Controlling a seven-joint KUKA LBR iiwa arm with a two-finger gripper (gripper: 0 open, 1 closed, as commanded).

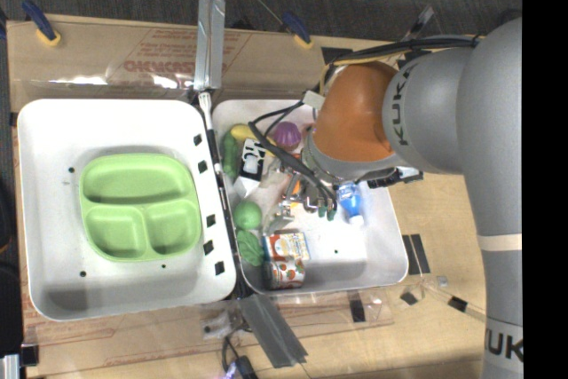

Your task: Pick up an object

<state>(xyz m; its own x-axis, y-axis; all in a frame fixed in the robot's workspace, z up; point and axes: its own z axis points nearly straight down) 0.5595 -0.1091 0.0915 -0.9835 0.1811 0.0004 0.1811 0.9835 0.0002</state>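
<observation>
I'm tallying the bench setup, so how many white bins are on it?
2. The left bin holds a green divided tray; the right bin holds mixed items under the arm.

The bench [115, 58] is brown. Two white bins rest on it: the left bin [44, 217] touches the right bin [382, 235].

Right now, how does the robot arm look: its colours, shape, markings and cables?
The arm is thick and rounded, in smooth grey, with an orange band above the wrist. The black letters KUKA stand beside the band, and more black letters show on the lower link. Black cables run around the wrist. The end effector is small, dark and metallic.
</observation>
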